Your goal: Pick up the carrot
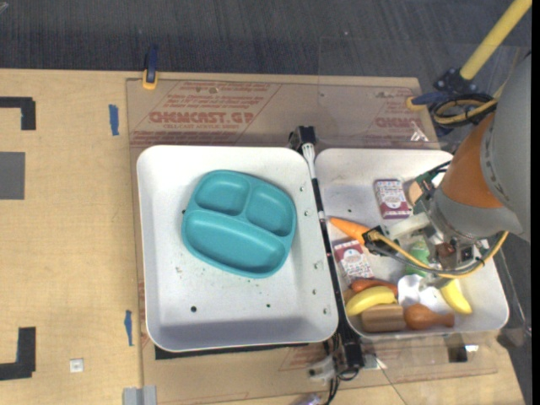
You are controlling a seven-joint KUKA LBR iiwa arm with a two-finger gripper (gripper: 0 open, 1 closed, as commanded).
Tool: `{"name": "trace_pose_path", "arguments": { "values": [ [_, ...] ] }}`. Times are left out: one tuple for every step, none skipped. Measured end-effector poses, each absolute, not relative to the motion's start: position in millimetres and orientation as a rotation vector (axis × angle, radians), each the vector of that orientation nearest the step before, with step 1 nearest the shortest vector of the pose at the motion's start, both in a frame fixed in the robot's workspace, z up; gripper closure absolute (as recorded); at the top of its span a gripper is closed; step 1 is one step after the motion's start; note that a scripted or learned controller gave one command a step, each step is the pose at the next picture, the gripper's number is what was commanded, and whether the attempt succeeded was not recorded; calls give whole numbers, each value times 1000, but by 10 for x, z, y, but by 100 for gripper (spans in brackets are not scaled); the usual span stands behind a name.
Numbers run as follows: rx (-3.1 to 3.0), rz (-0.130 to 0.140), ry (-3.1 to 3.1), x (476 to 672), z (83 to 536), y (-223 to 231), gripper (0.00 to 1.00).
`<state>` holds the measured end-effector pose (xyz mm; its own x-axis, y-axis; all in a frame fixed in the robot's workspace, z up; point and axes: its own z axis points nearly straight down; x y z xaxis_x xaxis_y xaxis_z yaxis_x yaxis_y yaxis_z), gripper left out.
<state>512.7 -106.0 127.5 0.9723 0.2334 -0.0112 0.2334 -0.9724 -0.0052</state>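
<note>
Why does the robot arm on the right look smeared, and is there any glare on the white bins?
In the camera view, the arm sits closest to the lens, so it looks soft and blurred, while the teal plate is sharp. Lighting is even and diffuse: the left bin shows only soft sheen, no hard glare, and shadows are faint.

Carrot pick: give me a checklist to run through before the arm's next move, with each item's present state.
1. Carrot in plain sight in the right bin, near its left wall: ok.
2. Carrot's top uncovered: ok.
3. Gripper over the carrot: not ok, it sits to the right of it.
4. Finger opening: cannot tell.
5. Space around carrot: not ok, a small carton lies right below it.
6. Carrot between the fingers: not ok.
</note>
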Motion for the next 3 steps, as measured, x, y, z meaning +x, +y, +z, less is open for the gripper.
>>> {"name": "trace_pose_path", "arguments": {
  "values": [
    [-3120,-2,-325,5473,1856,-352,0],
    [-3107,25,-426,5516,1104,-1212,0],
    [-3108,12,-395,5218,1344,-889,0]
  ]
}}
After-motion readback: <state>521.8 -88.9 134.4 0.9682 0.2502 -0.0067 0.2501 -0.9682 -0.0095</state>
